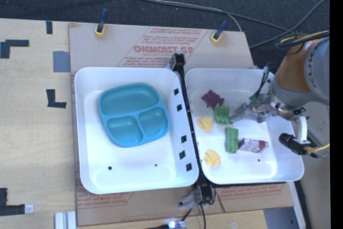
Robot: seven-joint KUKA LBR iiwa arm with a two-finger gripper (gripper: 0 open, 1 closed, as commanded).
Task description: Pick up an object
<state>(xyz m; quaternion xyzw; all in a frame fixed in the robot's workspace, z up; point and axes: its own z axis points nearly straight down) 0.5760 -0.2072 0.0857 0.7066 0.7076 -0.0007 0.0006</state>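
The arm comes in from the right and its pincer (239,112) hangs low over the right-hand bin (244,76), tips pointing left toward the small pieces scattered there. From where I stand I can't make out whether it is spread or closed, and nothing shows gripped in it.

The nearest piece is the upper green block (221,113), lying just to the left of the tips, close enough that it may be touching them or may be a hair apart. Below it, slightly further into the bin, a longer green block (231,140) lies with its long axis running roughly up and down the view, so it sits crosswise to the direction the arm reaches from. Beside that one, to the right, is a red and white wrapper (252,144), under the arm's wrist.

Further left are a dark purple piece (212,98) and two yellow pieces (205,123) (211,157).

My guess is the upper green block is the target, calling for a short move left and down.

The left bin (86,169) holds a blue divided plate (134,113).
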